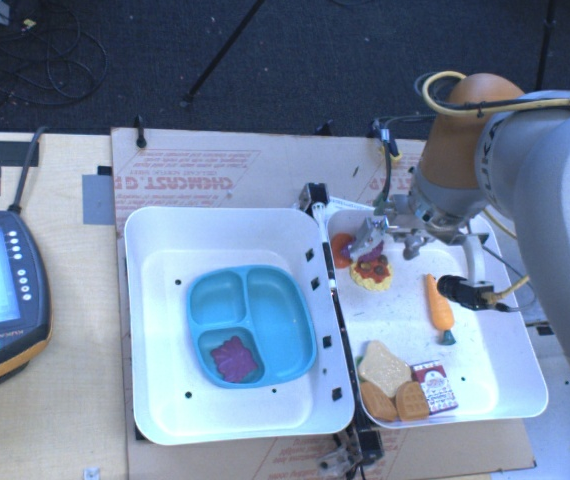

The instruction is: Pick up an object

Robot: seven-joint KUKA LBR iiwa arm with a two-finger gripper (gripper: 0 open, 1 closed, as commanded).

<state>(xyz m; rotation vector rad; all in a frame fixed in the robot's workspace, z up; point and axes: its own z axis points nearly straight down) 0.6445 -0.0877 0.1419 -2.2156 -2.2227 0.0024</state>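
So the closest grabbable thing is a little pizza slice toy (373, 274): yellow base, red bits on top, lying flat on the floor of the right bin (505, 363) up near its back-left corner.

Other stuff around it: a red round piece (341, 251) is touching the pizza on the side toward the divider between the bins, down-left of the claw. An orange carrot (439, 304) lies to the claw's lower right, well clear of the pizza. Way further toward the front of the bin are a slice of bread (385, 367), two brown crackers (395, 402) tucked against it, and a small red box (435, 386) just beside those. The left bin (155, 268) across the divider holds a blue divided tray (265, 313) with a purple lump (232, 358) in its front compartment. Nothing lies on top of the pizza.

The claw (389, 251) hangs over the back of the right bin, looks spread open, with nothing between its fingers. The pizza sits just below and slightly left of it, very near the tips, but I can't tell if they touch.
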